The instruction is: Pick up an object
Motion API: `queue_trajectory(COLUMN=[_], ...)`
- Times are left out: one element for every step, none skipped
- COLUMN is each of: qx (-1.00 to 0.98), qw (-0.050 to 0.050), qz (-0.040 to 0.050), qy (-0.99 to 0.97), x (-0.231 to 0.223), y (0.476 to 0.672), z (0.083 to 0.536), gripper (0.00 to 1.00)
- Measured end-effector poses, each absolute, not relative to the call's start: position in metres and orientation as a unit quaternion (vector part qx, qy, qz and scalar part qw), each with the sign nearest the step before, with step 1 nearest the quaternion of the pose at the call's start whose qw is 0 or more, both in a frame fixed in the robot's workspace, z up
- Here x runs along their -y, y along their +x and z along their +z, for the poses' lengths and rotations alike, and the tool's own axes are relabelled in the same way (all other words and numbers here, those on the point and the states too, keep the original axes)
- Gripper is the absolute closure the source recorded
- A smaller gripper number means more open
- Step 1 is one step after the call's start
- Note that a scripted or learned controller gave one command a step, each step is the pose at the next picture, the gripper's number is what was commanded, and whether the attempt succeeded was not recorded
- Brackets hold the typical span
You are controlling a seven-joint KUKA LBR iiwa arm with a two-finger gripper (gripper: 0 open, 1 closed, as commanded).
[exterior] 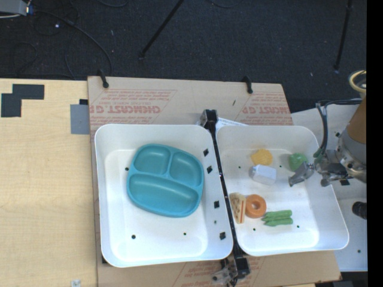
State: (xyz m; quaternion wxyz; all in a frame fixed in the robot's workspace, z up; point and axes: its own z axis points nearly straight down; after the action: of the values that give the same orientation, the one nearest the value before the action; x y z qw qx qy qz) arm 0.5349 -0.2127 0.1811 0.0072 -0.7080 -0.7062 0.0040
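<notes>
On the left, the pale wooden counter (42, 190) carries a sheet of brown cardboard (179, 103) on which two shallow white bins sit side by side. The left bin (114, 232) holds a teal divided plate (166, 180), lying flat near its middle with three compartments facing up. Across the black divider, the right bin (323, 235) holds the small things: a tan striped piece (237, 207) just beside an orange ring (256, 205), with a green pod-shaped toy (277, 217) lying near the ring toward the bin's front. Farther back sit a pale grey block (263, 173) and, touching or nearly touching it, a yellow bumpy lump (261, 156). A green object (297, 160) rests near the bin's right wall. The hand (301, 176) reaches over that right wall, its tip just below the green object and beside the grey block; whether its grip is released or clenched cannot be told, and nothing is seen held in it.
</notes>
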Motion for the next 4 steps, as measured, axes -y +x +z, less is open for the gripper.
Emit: queue_trajectory(qx=[0.707,0.707,0.707,0.707], qw=[0.002,0.004,0.002,0.001], qz=[0.0006,0.0017,0.0008,0.0003], qy=[-0.707,-0.707,-0.707,-0.708], x=[0.212,0.206,0.205,0.206], y=[0.538,0.537,0.537,0.537], z=[0.188,0.125,0.086,0.098], gripper=[0.00,0.00,0.00,1.00])
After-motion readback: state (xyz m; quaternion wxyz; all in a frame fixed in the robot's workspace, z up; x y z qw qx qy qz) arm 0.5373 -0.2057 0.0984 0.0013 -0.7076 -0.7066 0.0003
